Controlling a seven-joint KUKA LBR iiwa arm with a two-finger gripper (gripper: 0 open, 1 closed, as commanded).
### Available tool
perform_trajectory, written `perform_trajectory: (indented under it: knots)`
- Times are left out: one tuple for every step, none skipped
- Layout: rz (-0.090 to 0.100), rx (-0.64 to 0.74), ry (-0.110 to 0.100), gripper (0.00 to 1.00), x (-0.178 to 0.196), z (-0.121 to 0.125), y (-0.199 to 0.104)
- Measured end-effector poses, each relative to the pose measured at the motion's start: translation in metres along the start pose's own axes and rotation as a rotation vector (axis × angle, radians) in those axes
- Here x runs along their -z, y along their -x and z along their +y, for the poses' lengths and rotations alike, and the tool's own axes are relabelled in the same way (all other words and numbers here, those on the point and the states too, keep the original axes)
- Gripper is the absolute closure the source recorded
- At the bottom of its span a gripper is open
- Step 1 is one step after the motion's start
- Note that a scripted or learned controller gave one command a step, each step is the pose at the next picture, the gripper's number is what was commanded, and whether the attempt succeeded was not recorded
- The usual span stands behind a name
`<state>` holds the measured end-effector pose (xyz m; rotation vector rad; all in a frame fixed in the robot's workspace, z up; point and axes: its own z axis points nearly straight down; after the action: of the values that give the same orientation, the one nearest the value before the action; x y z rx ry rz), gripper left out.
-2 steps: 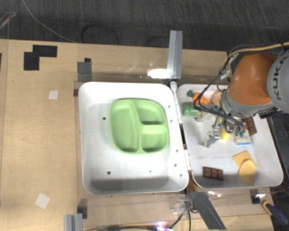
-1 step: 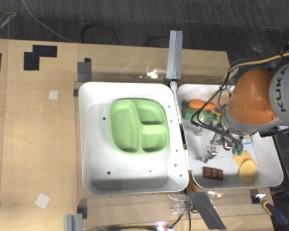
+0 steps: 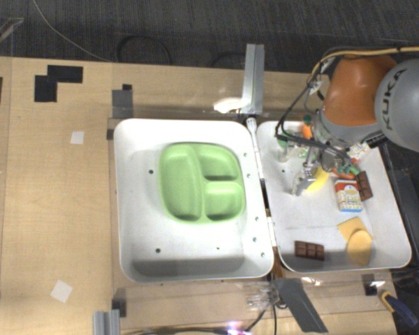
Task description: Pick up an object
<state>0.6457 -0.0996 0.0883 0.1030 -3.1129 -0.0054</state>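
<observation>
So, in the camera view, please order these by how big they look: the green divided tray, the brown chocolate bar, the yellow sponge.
1. green divided tray, by far the largest.
2. yellow sponge.
3. brown chocolate bar, slightly smaller; the two are close, so their ranking is uncertain.

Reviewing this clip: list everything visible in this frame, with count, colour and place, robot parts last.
Bins: 2, white, side by side on the wooden bench.
Divided tray: 1, green, three compartments, in the left bin.
Chocolate bar: 1, brown, near front edge of the right bin.
Second chocolate piece: 1, brown, right side of the right bin.
Small carton: 1, white with red top, beside that piece.
Yellow-orange foods: 2, a wedge and a rounder piece, front right corner of the right bin.
Yellow item: 1, under the tool; identity unclear.
Arm: 1, grey with orange band, over the right bin.
Tool: 1, metallic, low over the right bin.
</observation>
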Motion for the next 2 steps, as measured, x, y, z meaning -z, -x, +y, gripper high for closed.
perform_trajectory:
  knots:
    - [-0.040, 0.001, -0.005, 1.00, 0.017, 0.001, 0.008]
    - [-0.040, 0.318, -0.012, 1.00, 0.098, 0.021, -0.034]
